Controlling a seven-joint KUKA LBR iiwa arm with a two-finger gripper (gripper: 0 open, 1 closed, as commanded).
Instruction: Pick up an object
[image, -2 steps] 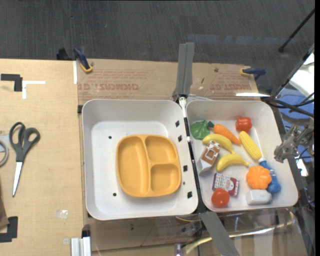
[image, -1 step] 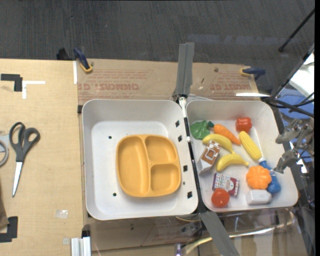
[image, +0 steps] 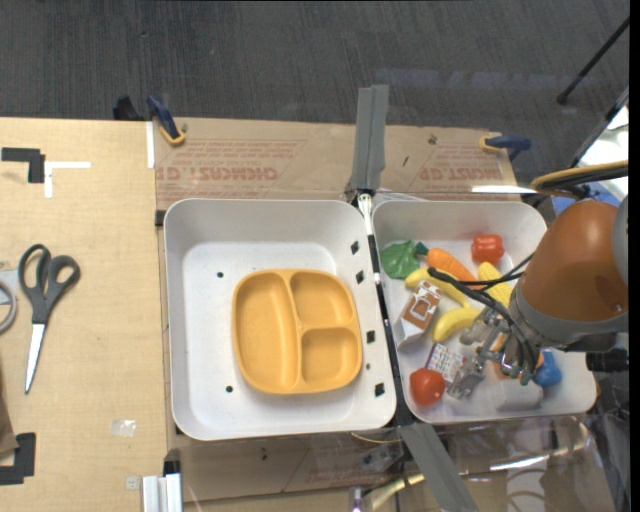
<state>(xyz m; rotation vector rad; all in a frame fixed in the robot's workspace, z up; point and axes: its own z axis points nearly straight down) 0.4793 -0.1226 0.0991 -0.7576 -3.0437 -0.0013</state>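
We're low over the lower right of the frame: hand (image: 487, 352) sits in the right white bin (image: 452, 212) over a small printed packet (image: 447, 365), presumably lining up a pick. Can't tell the hand's opening or whether it grips anything. Nearby yellow plastic banana (image: 457, 322) runs lower-left to upper-right.

Fixed above the bench, looking down at a slant. Takes in both white bins: left bin (image: 190, 330), right bin (image: 455, 212). Near enough to include wooden bench (image: 80, 400) at left and dark floor (image: 300, 50) beyond the far edge.
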